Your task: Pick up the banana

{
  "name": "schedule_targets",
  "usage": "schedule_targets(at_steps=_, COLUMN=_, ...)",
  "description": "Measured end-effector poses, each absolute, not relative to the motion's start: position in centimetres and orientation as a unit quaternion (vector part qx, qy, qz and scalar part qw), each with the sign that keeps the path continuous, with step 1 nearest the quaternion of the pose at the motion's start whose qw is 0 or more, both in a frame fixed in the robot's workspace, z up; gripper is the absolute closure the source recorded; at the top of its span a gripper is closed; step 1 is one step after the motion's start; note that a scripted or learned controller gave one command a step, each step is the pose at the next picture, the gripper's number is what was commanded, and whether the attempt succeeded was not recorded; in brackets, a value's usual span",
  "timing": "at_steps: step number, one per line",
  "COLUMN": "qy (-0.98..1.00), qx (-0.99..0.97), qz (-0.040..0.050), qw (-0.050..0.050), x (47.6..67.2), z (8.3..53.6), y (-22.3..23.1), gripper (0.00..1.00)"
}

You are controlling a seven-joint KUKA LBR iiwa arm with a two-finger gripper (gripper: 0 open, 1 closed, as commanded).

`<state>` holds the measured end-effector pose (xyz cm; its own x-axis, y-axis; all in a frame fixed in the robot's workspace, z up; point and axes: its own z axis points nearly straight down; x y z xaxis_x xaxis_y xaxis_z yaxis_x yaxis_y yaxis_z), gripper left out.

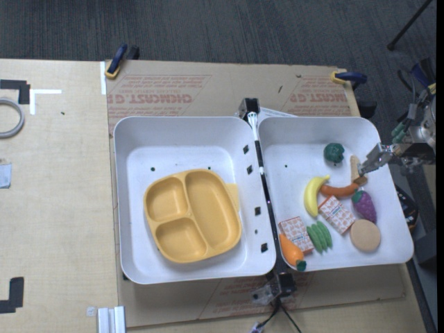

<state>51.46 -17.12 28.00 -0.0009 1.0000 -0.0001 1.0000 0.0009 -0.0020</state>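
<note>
Fixed overhead camera; slanted down on bins (pixel 125 186)

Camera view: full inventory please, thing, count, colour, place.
bins: 2, white, side by side on the bench
divided plate: 1, yellow, left bin
banana: 1, yellow, right bin, middle
sausage: 1, orange-brown, right of the banana
round vegetable: 1, dark green, right bin, far side
eggplant: 1, purple, right bin
cookie: 1, tan, near right corner
packets: 2, red and white, right bin
pea pod: 1, green, near side
carrot: 1, orange, near left corner
clamps: 2, blue and yellow, cardboard's far edge
end effector: 1, grey, over the right bin's right side
</note>
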Motion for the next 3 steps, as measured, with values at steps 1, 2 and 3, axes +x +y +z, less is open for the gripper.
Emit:
schedule_targets(at_steps=1, qy=-0.717, qx=-0.697, qz=0.0004, qw=0.000, x=56.3, z=12.9, y=-14.0, gripper=0.00)
schedule_targets(at_steps=2, qy=-0.831, qx=-0.556, qz=0.0001, qw=0.000, x=57.3, z=9.2, y=-10.4, gripper=0.00)
schedule_targets(at_steps=3, qy=-0.830, qx=-0.557, qz=-0.0001, qw=-0.001, x=57.3, z=10.2, y=-10.4, gripper=1.00)
